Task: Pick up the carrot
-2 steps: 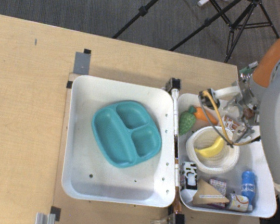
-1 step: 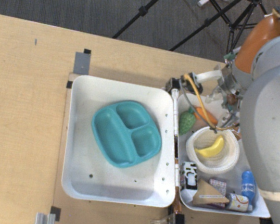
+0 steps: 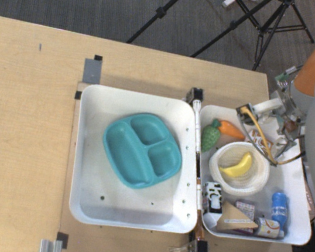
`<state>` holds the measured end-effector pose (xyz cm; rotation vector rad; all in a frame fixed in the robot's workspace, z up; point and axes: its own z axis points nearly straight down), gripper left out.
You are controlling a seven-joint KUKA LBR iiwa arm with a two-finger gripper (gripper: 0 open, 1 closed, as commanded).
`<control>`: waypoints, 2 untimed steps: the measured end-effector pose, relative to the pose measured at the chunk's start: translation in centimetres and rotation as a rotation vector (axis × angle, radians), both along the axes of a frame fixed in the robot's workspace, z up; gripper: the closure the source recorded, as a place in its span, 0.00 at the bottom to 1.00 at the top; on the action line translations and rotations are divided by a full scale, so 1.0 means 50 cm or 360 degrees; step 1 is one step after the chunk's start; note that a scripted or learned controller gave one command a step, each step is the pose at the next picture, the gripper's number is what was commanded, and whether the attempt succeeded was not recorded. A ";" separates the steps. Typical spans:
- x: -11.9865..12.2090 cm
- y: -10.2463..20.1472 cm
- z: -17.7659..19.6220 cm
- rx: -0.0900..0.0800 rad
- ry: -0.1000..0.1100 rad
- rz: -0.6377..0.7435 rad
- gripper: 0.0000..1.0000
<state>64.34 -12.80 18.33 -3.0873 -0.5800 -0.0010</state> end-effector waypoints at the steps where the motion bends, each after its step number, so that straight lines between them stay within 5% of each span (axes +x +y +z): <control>1: 0.029 0.038 -0.172 0.0001 -0.0009 -0.0262 0.00; 2: 0.030 -0.060 0.087 -0.0001 -0.0009 -0.0095 0.00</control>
